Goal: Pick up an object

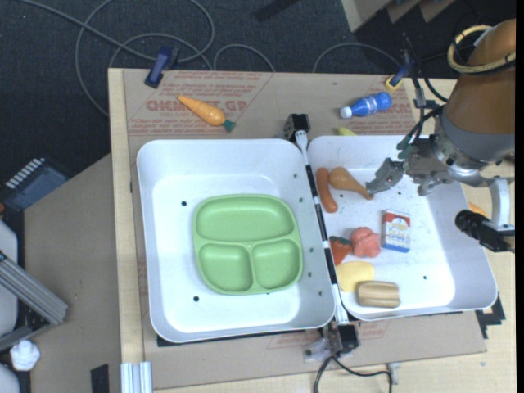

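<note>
Nearest the camera, at the bench's front edge, a black clamp (342,336) sits where the two bins meet, with cables trailing below it. From the left, the left bin (164,178) holds a green divided tray (246,242), lying flat in the middle with its three compartments bare. Behind this bin, on the cardboard bench top (254,92), lie a toy carrot (205,110) and, farther left at the corner, a blue clip (160,66).

The right bin (458,277) holds the loose pieces. Along its left wall lies a red-orange sausage shape (326,190), and touching it to the right a tan drumstick (350,182). Lower down sit a small orange-red piece (338,250), a pink-red lump (364,241), a yellow piece (354,274) and a tan bread roll (377,294), the last two touching near the front wall. A small red, white and blue carton (396,230) lies flat just right of the pink lump.

The gripper (407,175) hangs over the bin's rear part, its two grey fingers spread apart with nothing between them. The left fingertip (381,178) is just beside the drumstick's thin end; whether they touch cannot be told. The carton lies near, below the claw toward the camera. Behind the bin, a blue-and-white bottle (367,105) lies on its side on the cardboard.
</note>
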Motion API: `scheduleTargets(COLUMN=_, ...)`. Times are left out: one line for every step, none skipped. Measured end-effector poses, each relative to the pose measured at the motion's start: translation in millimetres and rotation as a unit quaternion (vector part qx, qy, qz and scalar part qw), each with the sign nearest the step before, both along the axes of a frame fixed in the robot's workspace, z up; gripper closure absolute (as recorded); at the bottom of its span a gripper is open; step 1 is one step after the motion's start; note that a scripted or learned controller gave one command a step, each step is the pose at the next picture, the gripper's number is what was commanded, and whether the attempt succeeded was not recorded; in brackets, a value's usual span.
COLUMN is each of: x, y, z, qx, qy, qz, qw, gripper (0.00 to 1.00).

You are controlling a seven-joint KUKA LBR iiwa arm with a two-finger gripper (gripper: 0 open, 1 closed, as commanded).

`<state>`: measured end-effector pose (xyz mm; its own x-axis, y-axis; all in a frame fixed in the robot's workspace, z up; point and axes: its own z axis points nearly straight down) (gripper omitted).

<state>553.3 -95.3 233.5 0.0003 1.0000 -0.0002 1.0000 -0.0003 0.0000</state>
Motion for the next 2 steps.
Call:
scheduleTargets(x=63, y=4, z=-100, qx=0.0003, qy=0.001, qz=0.0, qw=1.0, gripper=0.0)
scheduleTargets(x=113, y=-5, z=-150, qx=0.0, qy=0.0, qz=0.0, qw=1.0, gripper=0.0)
